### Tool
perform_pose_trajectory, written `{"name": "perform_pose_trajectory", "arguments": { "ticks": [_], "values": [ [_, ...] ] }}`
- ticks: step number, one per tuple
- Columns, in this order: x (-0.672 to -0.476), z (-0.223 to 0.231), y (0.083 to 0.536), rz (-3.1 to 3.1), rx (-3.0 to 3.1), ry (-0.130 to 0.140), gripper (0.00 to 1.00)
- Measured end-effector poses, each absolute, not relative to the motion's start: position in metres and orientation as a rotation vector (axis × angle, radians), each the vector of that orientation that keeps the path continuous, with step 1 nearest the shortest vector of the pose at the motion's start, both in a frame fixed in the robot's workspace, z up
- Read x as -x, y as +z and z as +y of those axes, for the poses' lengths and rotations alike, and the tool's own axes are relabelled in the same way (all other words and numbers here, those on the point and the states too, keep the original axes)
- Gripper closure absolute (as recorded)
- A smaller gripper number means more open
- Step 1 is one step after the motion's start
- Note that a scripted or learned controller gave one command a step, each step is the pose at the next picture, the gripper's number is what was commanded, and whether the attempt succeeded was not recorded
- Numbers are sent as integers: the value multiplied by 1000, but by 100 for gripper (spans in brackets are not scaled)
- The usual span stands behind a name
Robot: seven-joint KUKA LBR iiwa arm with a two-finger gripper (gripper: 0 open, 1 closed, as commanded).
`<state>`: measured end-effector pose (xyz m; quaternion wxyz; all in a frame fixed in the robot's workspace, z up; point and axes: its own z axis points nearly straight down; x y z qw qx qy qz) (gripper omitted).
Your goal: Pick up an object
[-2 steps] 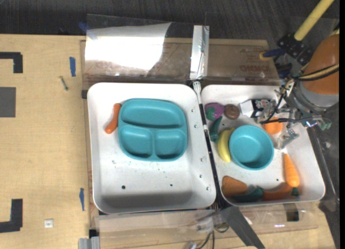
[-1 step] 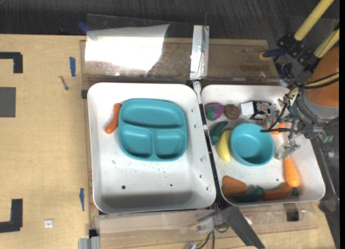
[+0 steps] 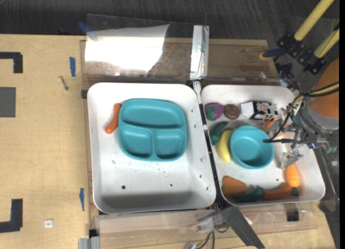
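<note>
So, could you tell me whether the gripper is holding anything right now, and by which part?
It cannot be told. The gripper sits low at the right bin's right side, near the teal bowl and a small orange piece.

Both bins (image 3: 102, 188) look like smooth white plastic, a bit glossy, with dark specks on the left one. The teal tray (image 3: 152, 128) and bowl (image 3: 251, 146) are smooth plastic with a soft sheen. The banana (image 3: 223, 145) and carrot (image 3: 112, 118) look like matt toy plastic. The tabletop (image 3: 40, 135) is pale, matt plywood. A clear sheet (image 3: 126, 48) behind the bins is shiny and throws glare.
</note>
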<state>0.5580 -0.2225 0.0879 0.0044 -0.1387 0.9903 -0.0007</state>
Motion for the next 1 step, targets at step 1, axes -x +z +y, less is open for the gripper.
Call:
{"name": "perform_pose_trajectory", "arguments": {
  "ticks": [1],
  "values": [
    [-492, -224, 89, 3090, 483, -8, 0]
  ]
}}
